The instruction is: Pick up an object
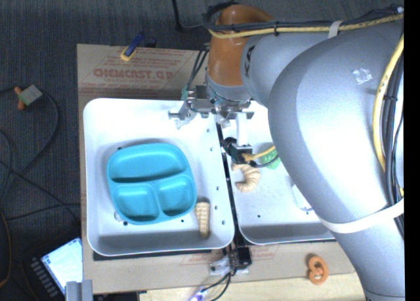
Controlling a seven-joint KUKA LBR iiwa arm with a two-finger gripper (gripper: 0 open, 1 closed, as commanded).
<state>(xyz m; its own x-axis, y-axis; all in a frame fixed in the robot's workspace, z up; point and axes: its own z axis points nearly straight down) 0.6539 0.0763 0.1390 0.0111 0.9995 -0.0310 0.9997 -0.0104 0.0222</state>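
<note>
Camera view: beige curl near claw

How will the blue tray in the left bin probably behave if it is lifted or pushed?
The blue tray looks like moulded plastic, so probably stiff and light. It lies flat and wide, so a push should slide it, not tip it. Its smooth rounded rim may be slippery to grip.

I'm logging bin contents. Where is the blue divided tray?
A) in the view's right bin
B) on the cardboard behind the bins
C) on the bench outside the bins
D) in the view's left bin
D: the blue tray lies flat inside the left bin, beside a tan ridged piece.
</note>
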